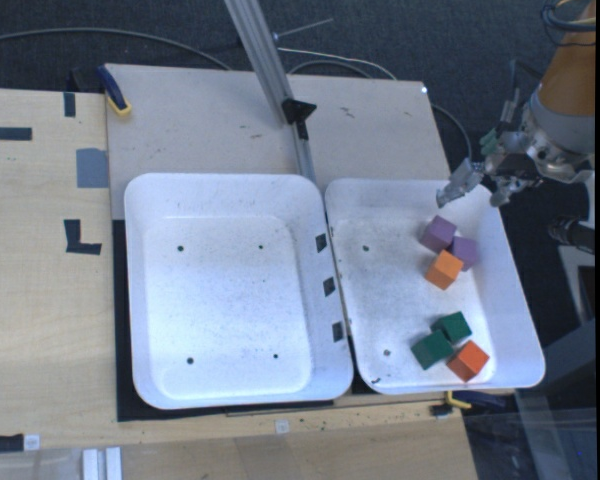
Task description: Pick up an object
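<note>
The arm (565, 88) enters from the right, its orange band above the wrist at the upper right corner. The gripper (477, 186) hangs over the upper right corner of the right bin (380, 268), fingers spread apart with nothing between them; one fingertip (452, 194) lies above and just right of the nearest block, apart from it. Six blocks lie in the right bin, in two groups along its right side. Upper group: a purple block (439, 233), a smaller purple block (466, 251) just right of it, and an orange block (444, 269) below, touching or nearly touching both. Lower group, near the front right corner: a green block (452, 326), a darker green block (432, 349) at its lower left, and an orange-red block (468, 360) at the right, all close together; whether they touch cannot be told. The left bin (225, 288) sits beside the right bin, rims meeting at the centre, with small dark clips (329, 286) along the seam. A metal rail (265, 58) slants down from the top to the bins' junction. A yellow-and-blue clamp (114, 92) sits at the board's upper left corner; another (460, 401) lies at the front edge below the right bin. Cables (180, 48) run over the dark floor behind.
</note>
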`<control>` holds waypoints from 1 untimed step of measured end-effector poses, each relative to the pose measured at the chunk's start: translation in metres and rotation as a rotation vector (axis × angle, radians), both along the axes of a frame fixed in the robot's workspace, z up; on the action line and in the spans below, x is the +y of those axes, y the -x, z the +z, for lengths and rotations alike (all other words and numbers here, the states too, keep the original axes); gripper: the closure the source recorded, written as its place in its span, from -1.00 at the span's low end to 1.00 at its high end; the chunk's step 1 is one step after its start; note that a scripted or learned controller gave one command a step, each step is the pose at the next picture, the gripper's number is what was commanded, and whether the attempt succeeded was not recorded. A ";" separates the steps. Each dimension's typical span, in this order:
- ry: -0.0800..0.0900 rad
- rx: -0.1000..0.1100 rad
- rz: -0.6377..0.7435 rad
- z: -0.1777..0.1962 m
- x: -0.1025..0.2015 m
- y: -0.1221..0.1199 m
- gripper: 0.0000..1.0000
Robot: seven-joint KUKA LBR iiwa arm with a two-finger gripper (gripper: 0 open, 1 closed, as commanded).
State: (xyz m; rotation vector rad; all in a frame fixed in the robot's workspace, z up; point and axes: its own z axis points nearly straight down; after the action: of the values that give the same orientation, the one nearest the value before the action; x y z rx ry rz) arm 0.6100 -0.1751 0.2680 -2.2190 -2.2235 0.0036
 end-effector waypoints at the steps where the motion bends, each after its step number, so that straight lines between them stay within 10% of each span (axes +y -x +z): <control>1: -0.003 0.008 0.000 -0.110 0.014 0.025 -1.00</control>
State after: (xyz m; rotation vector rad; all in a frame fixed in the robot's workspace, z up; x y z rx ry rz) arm 0.5850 -0.1609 0.1576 -2.2129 -2.2178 0.0094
